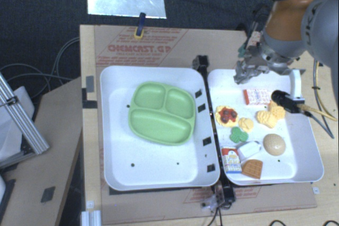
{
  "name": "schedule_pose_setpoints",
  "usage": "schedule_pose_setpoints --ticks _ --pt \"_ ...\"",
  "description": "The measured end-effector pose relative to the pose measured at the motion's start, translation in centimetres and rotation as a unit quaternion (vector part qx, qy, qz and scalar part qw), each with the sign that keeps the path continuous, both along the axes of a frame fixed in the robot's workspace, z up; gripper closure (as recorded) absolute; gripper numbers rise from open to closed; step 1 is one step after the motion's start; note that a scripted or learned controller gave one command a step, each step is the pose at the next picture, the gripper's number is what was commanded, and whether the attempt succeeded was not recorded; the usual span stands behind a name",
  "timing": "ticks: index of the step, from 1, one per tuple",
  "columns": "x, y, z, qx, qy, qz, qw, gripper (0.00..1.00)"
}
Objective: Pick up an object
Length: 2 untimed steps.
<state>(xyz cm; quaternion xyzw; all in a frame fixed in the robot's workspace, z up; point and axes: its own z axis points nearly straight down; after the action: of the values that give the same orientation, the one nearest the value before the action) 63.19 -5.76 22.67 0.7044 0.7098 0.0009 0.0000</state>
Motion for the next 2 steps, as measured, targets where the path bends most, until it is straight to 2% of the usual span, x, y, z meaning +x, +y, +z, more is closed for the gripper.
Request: schedule_pose_setpoints --ticks 1,2 --pt "-0.4 4.8 0.8 0.0 0.0 0.0 1.0 1.0" --pt "0.2 5.9 -0.7 -0.0007 0.0 -0.001 1.0 1.0"
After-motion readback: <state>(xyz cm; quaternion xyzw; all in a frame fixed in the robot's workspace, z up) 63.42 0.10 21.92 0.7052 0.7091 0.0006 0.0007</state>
